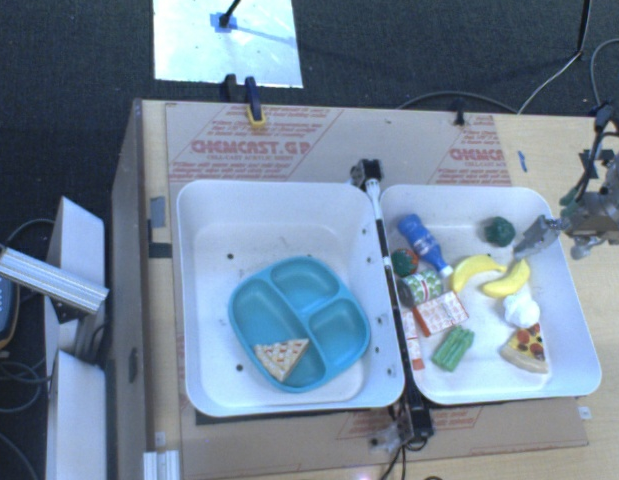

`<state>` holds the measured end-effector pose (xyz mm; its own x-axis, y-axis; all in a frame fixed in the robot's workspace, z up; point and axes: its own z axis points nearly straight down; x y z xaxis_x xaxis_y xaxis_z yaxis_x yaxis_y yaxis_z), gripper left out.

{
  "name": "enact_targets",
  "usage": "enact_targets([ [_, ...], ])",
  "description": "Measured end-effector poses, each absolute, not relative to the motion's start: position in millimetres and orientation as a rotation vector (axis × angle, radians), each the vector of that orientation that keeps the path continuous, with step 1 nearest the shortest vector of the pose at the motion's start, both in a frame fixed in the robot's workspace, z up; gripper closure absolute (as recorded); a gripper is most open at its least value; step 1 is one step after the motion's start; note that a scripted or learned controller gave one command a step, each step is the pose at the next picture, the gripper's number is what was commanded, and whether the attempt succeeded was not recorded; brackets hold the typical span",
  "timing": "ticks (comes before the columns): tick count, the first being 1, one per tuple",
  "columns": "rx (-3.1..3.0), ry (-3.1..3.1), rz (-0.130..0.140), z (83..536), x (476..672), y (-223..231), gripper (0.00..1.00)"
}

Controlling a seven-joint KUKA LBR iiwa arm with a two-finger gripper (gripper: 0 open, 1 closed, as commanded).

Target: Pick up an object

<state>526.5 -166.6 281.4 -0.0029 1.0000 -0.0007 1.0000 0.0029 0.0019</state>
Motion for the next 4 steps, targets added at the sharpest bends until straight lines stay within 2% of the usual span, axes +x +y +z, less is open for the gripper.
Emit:
enact_targets([
  [1,2.222,2.224,-0.003,124.8,581.8,-206.2,0.0],
  [2,2.216,2.225,0.002,84.3,655.3,-205.9,0.0],
  [3,2.209,2.225,0.004,96.6,656.7,-206.4,1.0],
  [4,2.223,2.231,-0.005,83.6,667.4,-136.7,1.0],
])
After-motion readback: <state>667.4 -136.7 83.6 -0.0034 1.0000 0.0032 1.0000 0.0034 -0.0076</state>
